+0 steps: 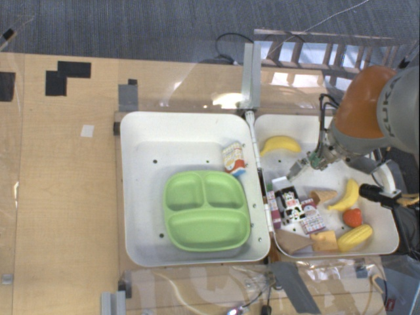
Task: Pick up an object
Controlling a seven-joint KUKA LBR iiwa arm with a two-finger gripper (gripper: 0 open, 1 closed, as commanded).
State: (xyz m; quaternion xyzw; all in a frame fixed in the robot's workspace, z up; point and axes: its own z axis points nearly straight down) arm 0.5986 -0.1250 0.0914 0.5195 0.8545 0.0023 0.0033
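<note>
My claw [293, 170] hangs over right bin [394, 238], finger state unclear; banana [280, 144] far-left, small boxes [293, 209] just near, green plate [206, 210] in left bin [131, 176]

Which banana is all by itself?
The banana at the far end of the right bin. The other banana lies among toys on the near right.

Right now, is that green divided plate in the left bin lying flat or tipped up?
Flat, face up. The green divided plate rests on the floor of the left bin, all three compartments open to the camera with nothing in them.
</note>
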